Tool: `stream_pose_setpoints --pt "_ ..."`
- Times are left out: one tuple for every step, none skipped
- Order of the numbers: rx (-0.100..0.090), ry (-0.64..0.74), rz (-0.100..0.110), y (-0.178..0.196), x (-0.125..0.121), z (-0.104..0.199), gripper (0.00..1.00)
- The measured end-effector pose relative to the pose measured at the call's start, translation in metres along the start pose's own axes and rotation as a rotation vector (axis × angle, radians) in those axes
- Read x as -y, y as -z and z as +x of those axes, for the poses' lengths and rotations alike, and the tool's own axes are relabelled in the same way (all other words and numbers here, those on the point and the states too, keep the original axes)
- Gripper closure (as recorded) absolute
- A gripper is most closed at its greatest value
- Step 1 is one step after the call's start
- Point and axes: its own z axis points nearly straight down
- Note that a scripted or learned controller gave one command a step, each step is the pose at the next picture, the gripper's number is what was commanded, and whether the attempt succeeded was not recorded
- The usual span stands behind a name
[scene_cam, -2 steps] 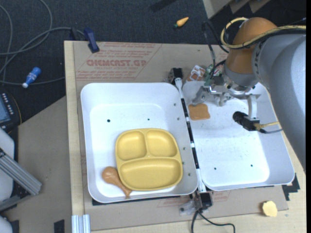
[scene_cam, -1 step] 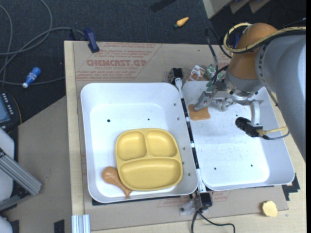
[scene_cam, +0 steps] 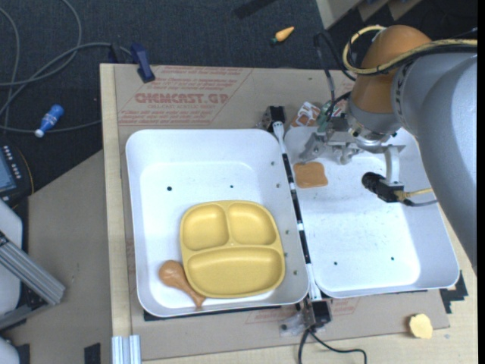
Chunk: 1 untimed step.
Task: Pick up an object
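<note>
A flat brown square piece [scene_cam: 311,175] lies in the right bin [scene_cam: 364,241], close to its left wall and towards the back. My gripper [scene_cam: 327,147] hangs just behind and above that piece, at the bin's back left corner, under the orange-banded wrist [scene_cam: 383,67]. I see nothing held in the gripper. A small colourful item [scene_cam: 307,114] sits beyond the gripper at the bin's back edge. In the left bin [scene_cam: 151,165] a yellow divided plate [scene_cam: 230,247] rests near the front. An orange drumstick-shaped toy [scene_cam: 179,278] lies against the plate's front left side.
The bins stand on a cardboard sheet [scene_cam: 197,89]. A black cable plug [scene_cam: 381,186] hangs over the right bin beside the arm. A yellow chunk [scene_cam: 419,325] lies outside the bins at front right. A blue clamp [scene_cam: 142,61] grips the sheet's back left.
</note>
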Motion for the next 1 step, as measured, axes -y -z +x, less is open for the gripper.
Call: stream_pose_setpoints --pt "-0.001 -0.003 0.007 0.0000 0.0197 -0.0124 0.00"
